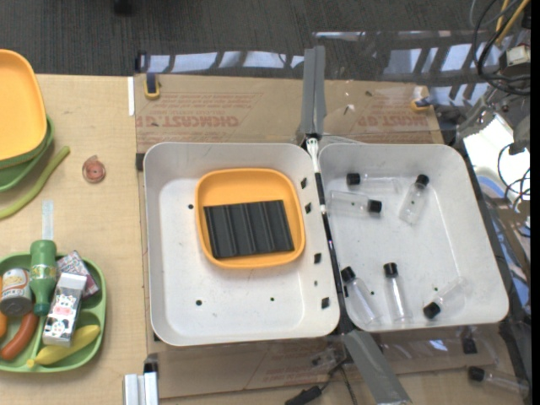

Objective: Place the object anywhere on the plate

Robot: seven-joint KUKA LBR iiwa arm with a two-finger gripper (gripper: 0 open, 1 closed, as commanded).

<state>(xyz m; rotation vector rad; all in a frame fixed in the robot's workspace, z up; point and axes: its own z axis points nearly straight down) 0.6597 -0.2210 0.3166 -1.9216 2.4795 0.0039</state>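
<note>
Down at the bottom left, a green sectioned tray (91,332) sits on the wooden bench, packed with toy food, a green bottle (42,270) standing tall among it. In the lower part of the right bin (481,226) lie three clear vials with black caps: one (353,287) at its left wall, one (393,290) just beside that, one (442,301) off toward the lower right corner. Moving up, the left bin (169,285) holds the orange plate (207,197) in its upper half, and a dark ribbed slab (250,229) lies flat on that plate, inside the rim. Level with it in the right bin, three more vials (412,201) scatter near the top. Further back at the left, a small pink disc (94,170) lies alone, and an orange dish (17,108) is stacked on a green one at the frame's edge. Cardboard (228,108) lines the far side.
</note>
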